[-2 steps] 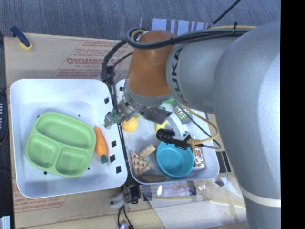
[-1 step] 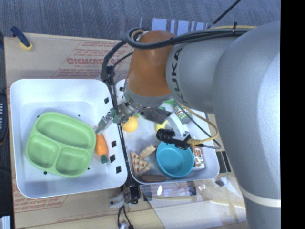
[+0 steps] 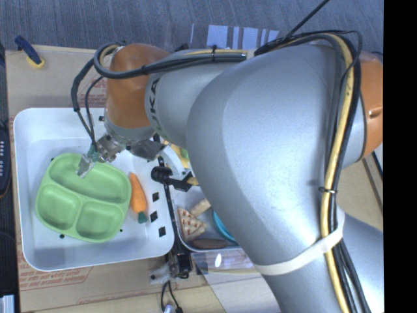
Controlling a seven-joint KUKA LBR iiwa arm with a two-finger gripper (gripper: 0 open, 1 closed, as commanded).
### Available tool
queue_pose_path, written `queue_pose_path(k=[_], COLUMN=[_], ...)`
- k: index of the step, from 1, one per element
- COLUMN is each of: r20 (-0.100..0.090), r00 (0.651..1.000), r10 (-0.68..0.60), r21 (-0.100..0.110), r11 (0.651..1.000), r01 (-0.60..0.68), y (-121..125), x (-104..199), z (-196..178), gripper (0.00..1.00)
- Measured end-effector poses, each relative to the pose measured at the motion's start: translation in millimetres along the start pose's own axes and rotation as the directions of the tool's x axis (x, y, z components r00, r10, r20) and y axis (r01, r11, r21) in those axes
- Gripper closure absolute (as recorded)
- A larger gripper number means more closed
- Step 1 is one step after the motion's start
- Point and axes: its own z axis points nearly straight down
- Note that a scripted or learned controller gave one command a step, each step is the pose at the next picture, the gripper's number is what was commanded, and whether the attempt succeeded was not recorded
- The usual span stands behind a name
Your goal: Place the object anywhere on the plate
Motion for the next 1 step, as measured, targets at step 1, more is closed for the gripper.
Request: queue_pose_path(k=[1], r20=[0.007], r00=[1.000], r10=[0.005], r21=[-0.008], r11=[1.000], r01=[-0.004], y=[1.1], x=[-4.4], z=[-6.7], gripper=[0.00])
